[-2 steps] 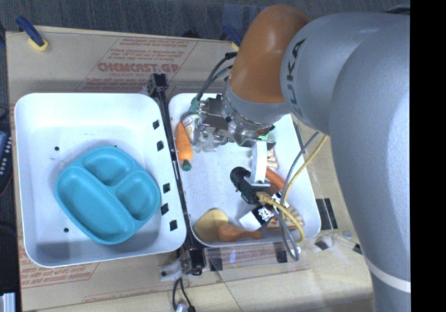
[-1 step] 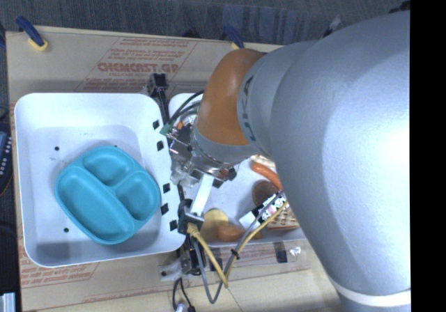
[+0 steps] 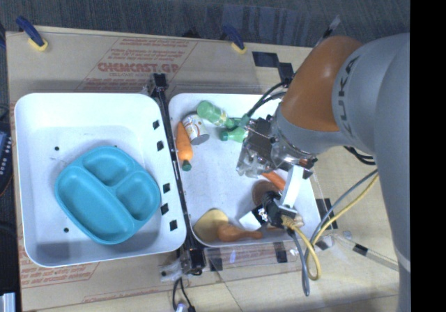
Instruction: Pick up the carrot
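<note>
The carrot [image 3: 183,145] is orange with a small green tip and lies along the left wall of the right bin [image 3: 221,177], near its back. My gripper [image 3: 249,159] hangs over the middle of the same bin, well to the right of the carrot and apart from it. Nothing shows in its grasp. A small orange piece [image 3: 274,180] peeks out just below and right of the gripper, partly hidden by the wrist.
A silver can [image 3: 196,129] lies beside the carrot's top. A green bottle [image 3: 212,113] and a green item [image 3: 234,132] sit at the bin's back. A tan and brown wooden spoon [image 3: 221,226] lies at the front. The left bin [image 3: 35,164] holds a blue divided plate [image 3: 108,194].
</note>
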Action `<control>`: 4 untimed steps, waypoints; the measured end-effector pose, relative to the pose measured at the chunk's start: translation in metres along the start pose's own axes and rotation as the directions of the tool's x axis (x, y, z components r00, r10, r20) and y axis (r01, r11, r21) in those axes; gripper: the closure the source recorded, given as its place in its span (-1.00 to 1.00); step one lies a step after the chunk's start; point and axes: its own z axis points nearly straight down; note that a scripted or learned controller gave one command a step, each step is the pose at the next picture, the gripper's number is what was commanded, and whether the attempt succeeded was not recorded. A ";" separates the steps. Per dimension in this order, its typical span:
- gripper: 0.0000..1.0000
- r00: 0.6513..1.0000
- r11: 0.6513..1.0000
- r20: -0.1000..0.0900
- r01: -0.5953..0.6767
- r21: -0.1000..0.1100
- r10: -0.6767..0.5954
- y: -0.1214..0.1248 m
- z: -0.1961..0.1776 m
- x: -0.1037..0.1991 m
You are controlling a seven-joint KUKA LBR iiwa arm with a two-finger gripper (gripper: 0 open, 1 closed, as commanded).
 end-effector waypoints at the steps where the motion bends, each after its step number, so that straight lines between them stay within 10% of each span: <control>1: -1.00 1.000 1.000 -0.001 0.006 0.004 -0.006 -0.002 0.002 0.003; 2: -1.00 0.995 0.995 0.001 -0.099 0.008 0.099 0.048 0.063 0.073; 4: -1.00 0.989 0.989 -0.002 -0.147 0.006 0.147 0.078 0.060 0.092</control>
